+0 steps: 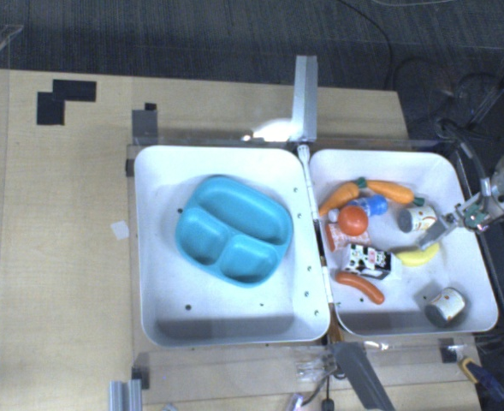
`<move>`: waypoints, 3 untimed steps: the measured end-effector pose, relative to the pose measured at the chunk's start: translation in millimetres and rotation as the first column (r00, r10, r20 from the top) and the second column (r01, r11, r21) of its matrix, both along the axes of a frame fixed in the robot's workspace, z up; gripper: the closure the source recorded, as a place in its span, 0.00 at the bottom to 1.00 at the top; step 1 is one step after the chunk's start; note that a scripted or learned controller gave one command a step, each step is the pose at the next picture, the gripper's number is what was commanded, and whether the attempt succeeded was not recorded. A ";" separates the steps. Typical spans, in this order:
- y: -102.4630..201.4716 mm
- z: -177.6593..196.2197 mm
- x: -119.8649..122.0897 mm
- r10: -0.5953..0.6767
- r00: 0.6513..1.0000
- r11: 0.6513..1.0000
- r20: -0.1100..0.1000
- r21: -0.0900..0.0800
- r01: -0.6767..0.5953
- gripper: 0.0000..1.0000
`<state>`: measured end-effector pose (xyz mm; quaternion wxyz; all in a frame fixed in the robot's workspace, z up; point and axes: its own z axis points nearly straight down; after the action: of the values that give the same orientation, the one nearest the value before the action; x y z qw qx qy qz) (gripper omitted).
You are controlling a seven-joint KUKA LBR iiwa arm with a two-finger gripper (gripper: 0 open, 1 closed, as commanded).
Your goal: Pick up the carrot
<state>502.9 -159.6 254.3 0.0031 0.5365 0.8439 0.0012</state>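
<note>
Approach step. The end effector (444, 223) hovers at the right bin's (483, 308) right edge, seemingly empty; its opening cannot be told. The carrot (339, 198) lies near the bin's far-left corner, calling next for leftward travel and descent.

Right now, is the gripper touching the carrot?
Apart. The camera view shows the gripper near the right bin's right side, with bare white floor between it and the carrot lying farther left.
</note>
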 end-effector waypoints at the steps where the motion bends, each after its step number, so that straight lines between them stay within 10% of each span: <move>1: 34.6 -56.7 96.3 0.120 0.993 0.993 -0.001 0.000 -0.120 0.00; 2: -8.9 -166.4 147.5 0.065 0.998 0.998 0.004 -0.002 -0.065 0.00; 3: -31.1 -165.4 150.5 0.087 0.996 0.996 0.005 -0.003 -0.087 0.00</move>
<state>653.4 -190.7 88.9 0.0058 0.4994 0.8663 0.0016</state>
